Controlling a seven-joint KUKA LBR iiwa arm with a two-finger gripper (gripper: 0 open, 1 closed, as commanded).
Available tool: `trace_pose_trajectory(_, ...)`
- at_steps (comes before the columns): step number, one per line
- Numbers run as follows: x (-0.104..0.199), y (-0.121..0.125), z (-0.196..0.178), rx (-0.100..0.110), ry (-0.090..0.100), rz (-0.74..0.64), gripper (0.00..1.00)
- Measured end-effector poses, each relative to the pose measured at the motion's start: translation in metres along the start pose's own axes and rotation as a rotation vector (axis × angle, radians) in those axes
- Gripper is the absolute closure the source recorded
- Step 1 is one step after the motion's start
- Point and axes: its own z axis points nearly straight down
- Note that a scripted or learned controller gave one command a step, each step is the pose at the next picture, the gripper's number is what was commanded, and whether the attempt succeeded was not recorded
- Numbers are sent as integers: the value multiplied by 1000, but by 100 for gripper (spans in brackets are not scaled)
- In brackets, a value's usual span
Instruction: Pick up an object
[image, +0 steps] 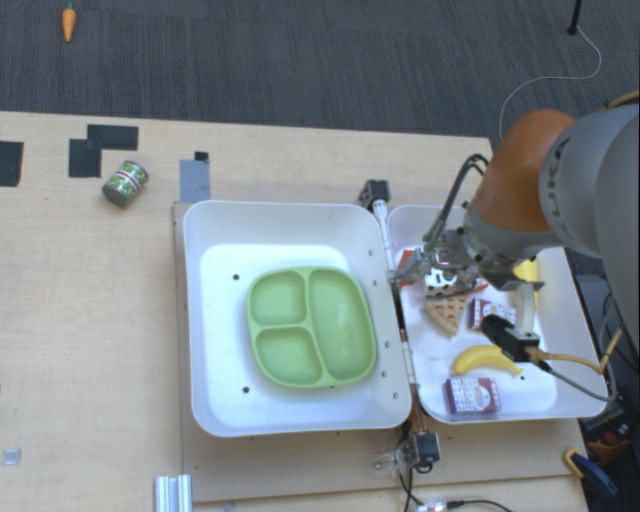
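- The gripper hangs over the right bin, at its 10 o'clock corner; its fingers are hidden under the wrist, so I cannot tell their spread.
- At the gripper's 5 o'clock lies one tan, wedge-shaped slice.
- Further toward 5 o'clock lie one smooth, curved yellow banana and one maroon box; its label is unreadable.
- Left bin: one glossy green plate with three compartments.
- At 10 o'clock on the wooden bench, one small can.

Robotics lab: taped bench, cabled bins, carpet.
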Motion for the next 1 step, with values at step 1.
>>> trace_pose_trajectory(1, -1, 1, 1, 0, 2, -1, 0)
